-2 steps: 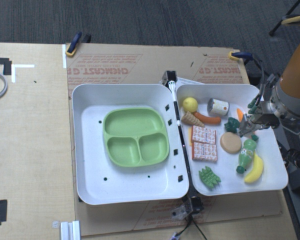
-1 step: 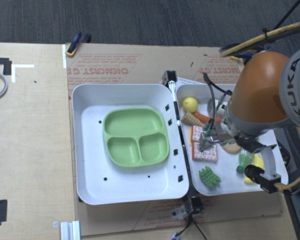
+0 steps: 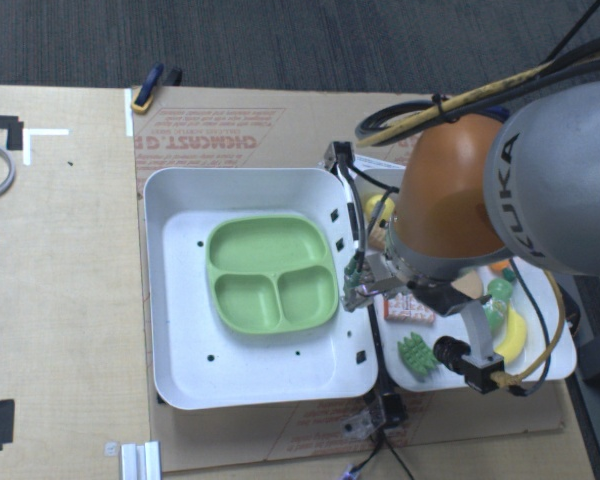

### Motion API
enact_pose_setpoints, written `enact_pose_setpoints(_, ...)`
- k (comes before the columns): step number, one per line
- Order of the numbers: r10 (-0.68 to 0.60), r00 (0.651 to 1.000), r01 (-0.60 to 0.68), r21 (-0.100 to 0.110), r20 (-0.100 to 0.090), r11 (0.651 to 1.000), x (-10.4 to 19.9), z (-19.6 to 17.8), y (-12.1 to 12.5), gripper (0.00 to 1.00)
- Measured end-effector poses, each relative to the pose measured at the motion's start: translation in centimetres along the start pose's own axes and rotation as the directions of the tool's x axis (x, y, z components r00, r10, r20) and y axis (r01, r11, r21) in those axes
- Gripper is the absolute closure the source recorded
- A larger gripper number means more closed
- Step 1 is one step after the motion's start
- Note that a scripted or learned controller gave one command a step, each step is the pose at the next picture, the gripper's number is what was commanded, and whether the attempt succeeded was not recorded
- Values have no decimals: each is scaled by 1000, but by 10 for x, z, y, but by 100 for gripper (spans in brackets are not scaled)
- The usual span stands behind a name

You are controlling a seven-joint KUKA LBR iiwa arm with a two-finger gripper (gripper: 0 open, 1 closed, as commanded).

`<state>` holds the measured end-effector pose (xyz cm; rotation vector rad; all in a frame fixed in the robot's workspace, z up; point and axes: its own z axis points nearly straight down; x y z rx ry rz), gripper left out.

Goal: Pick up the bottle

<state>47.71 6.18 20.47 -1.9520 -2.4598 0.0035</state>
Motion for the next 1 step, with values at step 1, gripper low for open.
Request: enact_pose_setpoints(1,167,986,-167,-1,0,986,75,-27,18,100)
